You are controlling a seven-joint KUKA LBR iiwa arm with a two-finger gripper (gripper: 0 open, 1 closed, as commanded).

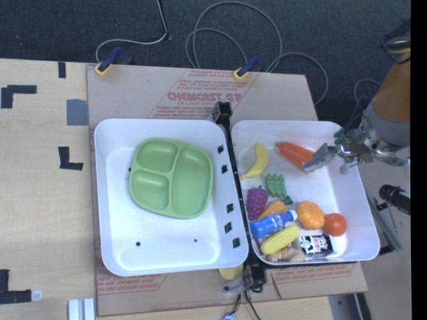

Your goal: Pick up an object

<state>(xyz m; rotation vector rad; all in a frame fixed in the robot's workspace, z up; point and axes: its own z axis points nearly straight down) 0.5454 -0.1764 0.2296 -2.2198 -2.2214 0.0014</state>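
In the right bin, the toy carrot lies just beside the spread fingers of the gripper; it looks light, hard and smooth, best pinched across its middle.

Red printing runs across the brown cardboard sheet behind the two bins, a large word and smaller lines under it, all upside down and too blurred to read, and the small black-and-white carton carries no legible lettering.
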